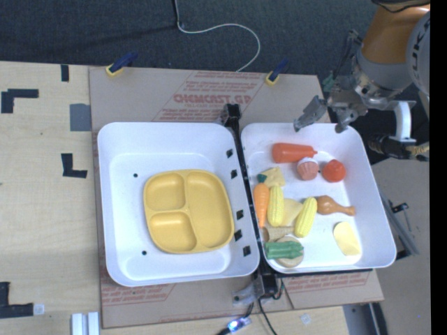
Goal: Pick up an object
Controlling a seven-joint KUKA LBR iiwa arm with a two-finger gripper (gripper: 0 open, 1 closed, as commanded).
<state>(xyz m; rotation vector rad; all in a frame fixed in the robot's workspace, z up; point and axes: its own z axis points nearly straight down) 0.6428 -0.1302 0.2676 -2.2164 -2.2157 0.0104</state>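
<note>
The right bin (pixel 371 180) holds several toy foods: a red-orange sausage (pixel 292 151), a pink cupcake (pixel 307 168), a red tomato (pixel 334 170), an orange carrot (pixel 261 202), two corn cobs (pixel 276 204) (pixel 306 217), a chicken drumstick (pixel 332 205), a pale yellow piece (pixel 346 238) and a green item (pixel 283 248). My gripper (pixel 323 116) hangs open above the bin's far edge, its two grey fingers spread with nothing between them. It is above and behind the sausage, apart from every object.
The left bin (pixel 115 187) holds a yellow divided plate (pixel 187 210). Both bins rest on a cardboard sheet (pixel 202 96) held by clamps. A white cable (pixel 223 30) loops on the dark cloth behind. The arm's orange band (pixel 394 30) is at the upper right.
</note>
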